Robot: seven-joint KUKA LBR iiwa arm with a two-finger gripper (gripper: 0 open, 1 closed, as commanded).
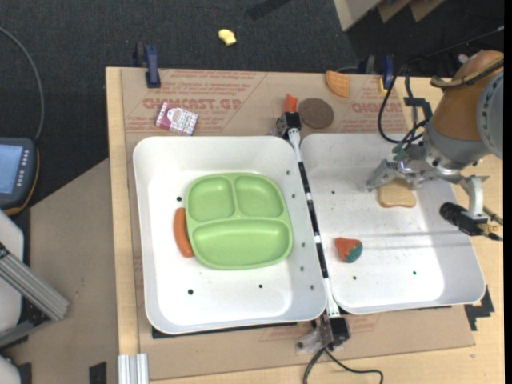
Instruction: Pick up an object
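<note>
In the right bin (pixel 448 282), a tan slice of toy bread (pixel 398 197) lies flat near the back. My gripper (pixel 396 179) hangs right over the bread's back edge, open, one finger reaching left and the other right, with nothing between them. Further forward in the same bin lies a small red toy with a teal end (pixel 348 250). A green divided plate (pixel 238 219) fills the middle of the left bin (pixel 160 166). An orange sausage-shaped toy (pixel 182 232) lies against the plate's left rim.
Behind the bins, a brown disc (pixel 317 113), an orange wedge (pixel 338 83) and a pink-and-white packet (pixel 176 118) rest on the board. Blue clamps (pixel 149 64) grip its back edge. Black cables (pixel 396 110) trail beside the arm.
</note>
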